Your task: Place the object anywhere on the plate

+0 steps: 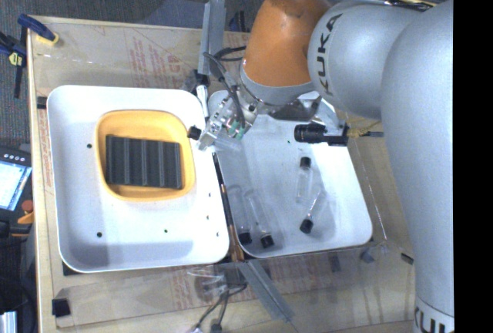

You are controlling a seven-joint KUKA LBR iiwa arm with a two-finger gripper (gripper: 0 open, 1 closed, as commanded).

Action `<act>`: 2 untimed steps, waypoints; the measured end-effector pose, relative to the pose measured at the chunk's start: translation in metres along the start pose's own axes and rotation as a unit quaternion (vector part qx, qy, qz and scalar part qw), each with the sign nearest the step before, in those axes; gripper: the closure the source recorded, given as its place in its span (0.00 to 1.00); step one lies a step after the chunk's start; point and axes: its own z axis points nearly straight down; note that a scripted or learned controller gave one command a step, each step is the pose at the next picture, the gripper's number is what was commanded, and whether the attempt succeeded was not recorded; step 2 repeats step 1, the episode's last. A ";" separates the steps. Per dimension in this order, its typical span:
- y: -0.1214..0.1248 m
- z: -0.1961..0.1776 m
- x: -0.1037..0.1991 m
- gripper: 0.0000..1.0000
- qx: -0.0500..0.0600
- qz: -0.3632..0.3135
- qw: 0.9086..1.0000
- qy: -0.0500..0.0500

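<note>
Glossy white plastic bins (77, 239), matt yellow plate (142, 123), wooden bench (115, 42).

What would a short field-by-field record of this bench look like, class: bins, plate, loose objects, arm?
left bin: shallow white bin, holding the plate
plate: yellow rounded-square plate with a dark ribbed insert
right bin: shallow white bin, holding several clear tubes with black caps
arm: grey arm with an orange band, reaching in from the right
hand: hand above the border between the two bins, at the plate's right edge
hand contents: cannot tell
</note>
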 end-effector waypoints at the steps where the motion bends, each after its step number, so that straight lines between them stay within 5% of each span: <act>1: 0.000 0.000 0.000 0.00 0.000 0.000 1.000 0.000; 2: 0.000 0.000 0.000 0.00 0.000 0.000 1.000 0.000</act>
